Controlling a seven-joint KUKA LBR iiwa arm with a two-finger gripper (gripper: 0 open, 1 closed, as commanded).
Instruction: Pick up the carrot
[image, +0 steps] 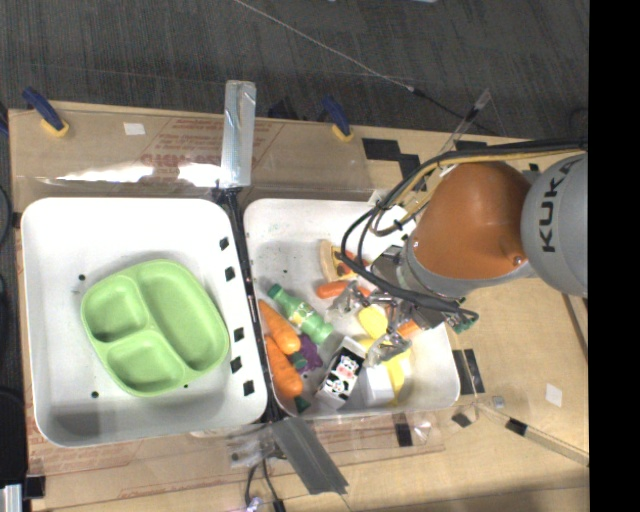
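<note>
The arm (480, 225) hung over the right bin (300, 215); jaw state could not be told. The carrot (280, 328) lay wedged among clutter beside the wall, so a grasp risked catching neighbours.

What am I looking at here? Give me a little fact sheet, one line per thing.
arm: grey with an orange band, reaching in from the right over the right bin
claw: somewhere under the wrist, hidden by cables; state cannot be told
left bin: holds a green divided plate
right bin: holds a heap of toy food
carrot: lies along the right bin's left wall, apart from the arm
green bottle: beside the carrot
black-and-white carton: near the front wall
</note>
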